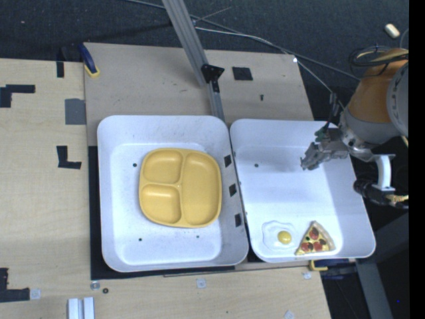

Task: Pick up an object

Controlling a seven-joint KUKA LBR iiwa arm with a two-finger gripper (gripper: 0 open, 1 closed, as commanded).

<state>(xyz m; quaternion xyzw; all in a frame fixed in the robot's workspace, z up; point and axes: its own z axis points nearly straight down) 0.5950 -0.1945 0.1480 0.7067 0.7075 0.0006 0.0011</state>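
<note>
Claw (pixel 311 162), finger state indeterminable, hovers over right bin (pixel 265 138), far end. Approach step. Next: travel nearward, descend on fried egg (pixel 278 234) or pizza slice (pixel 315 238).

Even, fairly bright light falls from above. The two white bins (pixel 166 128) look slightly washed out, with soft faint shadows along their inner walls. The picture is a little grainy and soft; the dark floor (pixel 265 12) stays dim.
</note>
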